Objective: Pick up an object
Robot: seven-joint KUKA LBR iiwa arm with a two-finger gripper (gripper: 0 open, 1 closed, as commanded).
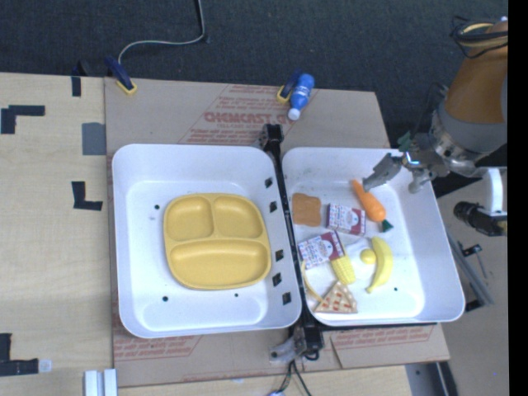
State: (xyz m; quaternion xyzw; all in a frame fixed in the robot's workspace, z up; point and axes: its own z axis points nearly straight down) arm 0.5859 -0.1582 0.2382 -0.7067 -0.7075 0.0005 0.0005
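Bench with two white bins

The wooden bench (49, 246) carried a cardboard sheet (239, 114); on it sat the left bin (136, 221) and right bin (433, 254) side by side, touching, with a blue-and-white bottle (299, 94) lying behind them.

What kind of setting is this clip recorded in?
Probably a robotics lab test bench: two white bins clamped side by side on cardboard, toy food like a carrot and banana, and a yellow divided plate.
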